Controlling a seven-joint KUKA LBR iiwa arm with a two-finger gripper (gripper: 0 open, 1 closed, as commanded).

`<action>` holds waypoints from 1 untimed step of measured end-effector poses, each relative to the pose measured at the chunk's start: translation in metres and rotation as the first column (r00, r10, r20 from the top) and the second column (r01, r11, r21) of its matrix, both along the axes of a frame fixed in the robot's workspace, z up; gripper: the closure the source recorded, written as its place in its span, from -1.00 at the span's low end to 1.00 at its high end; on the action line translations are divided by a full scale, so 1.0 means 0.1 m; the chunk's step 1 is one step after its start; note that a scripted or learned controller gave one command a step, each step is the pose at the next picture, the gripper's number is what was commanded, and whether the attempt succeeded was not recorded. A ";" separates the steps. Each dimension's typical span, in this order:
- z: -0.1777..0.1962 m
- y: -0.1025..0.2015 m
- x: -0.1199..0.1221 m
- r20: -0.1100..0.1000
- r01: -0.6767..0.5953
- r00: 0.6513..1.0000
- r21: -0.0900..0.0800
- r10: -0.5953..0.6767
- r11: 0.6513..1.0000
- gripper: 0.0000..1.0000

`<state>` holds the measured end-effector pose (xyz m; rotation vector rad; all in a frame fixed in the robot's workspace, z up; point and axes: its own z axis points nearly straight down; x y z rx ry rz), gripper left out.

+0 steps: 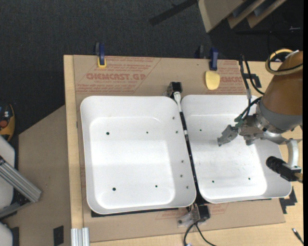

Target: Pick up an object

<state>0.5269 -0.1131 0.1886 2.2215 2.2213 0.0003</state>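
the hand (225, 138) hangs above the right bin (226, 185); whether it is apart or together, i cannot tell.

two bins side by side, left bin (96, 158) touching right bin (207, 187), end effector (226, 138) over the right

Beneath my reach lies a brown board (144, 72) printed with red lettering, held by two blue clamps (100, 50) along its far edge — one well off to my far side, one (213, 57) nearer. Beyond the board spreads dark carpet (72, 29). Far from me, at the opposite edge, sits an aluminium rail (19, 180); light wooden pieces (231, 14) lie past the clamps.
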 end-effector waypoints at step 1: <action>3.57 0.05 -0.01 0.023 -0.002 1.000 -0.005 0.002 1.000 -1.00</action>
